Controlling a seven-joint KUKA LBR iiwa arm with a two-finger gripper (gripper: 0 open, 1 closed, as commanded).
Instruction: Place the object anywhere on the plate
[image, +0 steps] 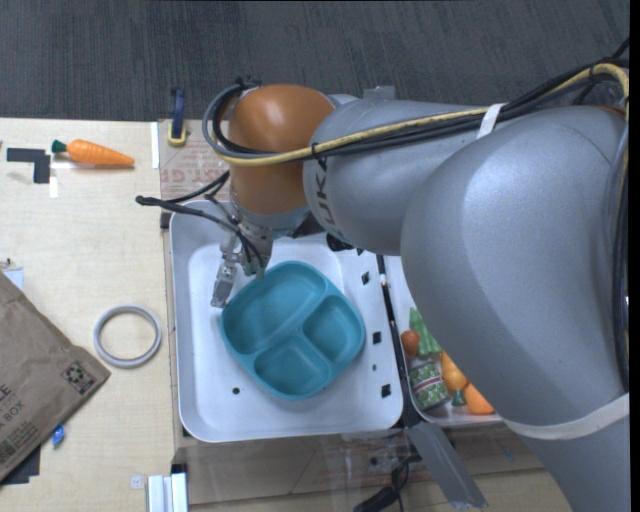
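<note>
The arm (450, 200) reaches in across the right bin (396, 290) and hangs its gripper (228, 278) low over the left bin (200, 390), just at the upper left rim of the plate (300, 290). The wrist and cables shade the gripper, so I cannot tell whether it is spread or closed, and nothing can be made out in its grip.

The plate is blue with three compartments and lies tilted in the middle of the left bin; its visible compartments hold nothing. The likeliest task object is among the toys (432, 365), a green and orange cluster in the right bin, half hidden under the arm. Which one is meant cannot be told.

The gripper sits at the plate's edge rather than over its middle. This may be a release pose that fell short, or a try that carried nothing over. Since any spot on the plate counts, a small shift toward the centre would give more margin.

On the table (80, 250), a carrot (95, 153) and a tape ring (127, 334) lie well apart from both bins.
</note>
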